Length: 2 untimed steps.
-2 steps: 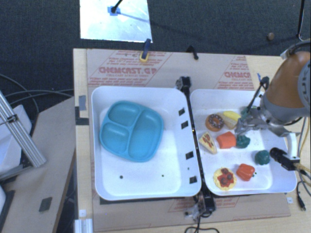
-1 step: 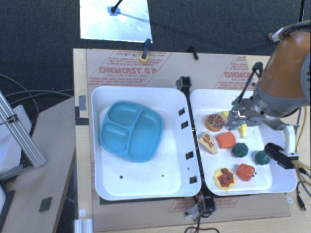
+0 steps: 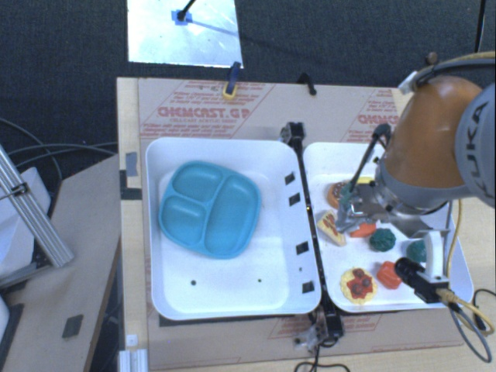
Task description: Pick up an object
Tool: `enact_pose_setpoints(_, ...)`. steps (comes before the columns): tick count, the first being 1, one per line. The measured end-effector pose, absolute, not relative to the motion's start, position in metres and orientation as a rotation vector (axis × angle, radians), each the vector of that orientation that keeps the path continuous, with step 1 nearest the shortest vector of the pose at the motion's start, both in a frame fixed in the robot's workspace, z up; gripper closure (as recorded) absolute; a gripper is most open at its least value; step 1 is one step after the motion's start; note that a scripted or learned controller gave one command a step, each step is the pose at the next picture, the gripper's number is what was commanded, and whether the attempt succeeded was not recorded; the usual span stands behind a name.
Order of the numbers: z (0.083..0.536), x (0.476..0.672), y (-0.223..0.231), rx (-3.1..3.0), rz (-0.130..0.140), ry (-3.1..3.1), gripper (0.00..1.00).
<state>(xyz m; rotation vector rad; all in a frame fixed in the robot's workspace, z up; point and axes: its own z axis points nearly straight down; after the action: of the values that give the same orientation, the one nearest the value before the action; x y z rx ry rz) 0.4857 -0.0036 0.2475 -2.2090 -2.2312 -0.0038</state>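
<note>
Pizza-slice toy (image 3: 359,284), nearest the lens, lies at the front of the right bin (image 3: 333,285) beside a red piece (image 3: 389,274). Behind them, the gripper (image 3: 349,214) hangs low over the toy cluster; whether it is spread or closed cannot be told, and nothing is visibly held. Likely target: the hot-dog toy (image 3: 332,229), just left of and below the tool, its long axis running diagonally from upper left to lower right. An orange piece (image 3: 363,230) lies just right of it, a green piece (image 3: 381,240) beyond. A round toy (image 3: 338,193) sits behind. The left bin (image 3: 178,285) holds a blue divided plate (image 3: 209,208).
</note>
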Motion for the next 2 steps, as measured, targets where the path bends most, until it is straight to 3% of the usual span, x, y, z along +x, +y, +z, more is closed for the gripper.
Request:
enact_pose_setpoints(1, 0.215, 0.486, -0.093, -2.231, 0.005, -2.214, 1.00)
enact_pose_setpoints(2, 0.240, 0.578, -0.194, -2.235, -0.004, -2.228, 1.00)
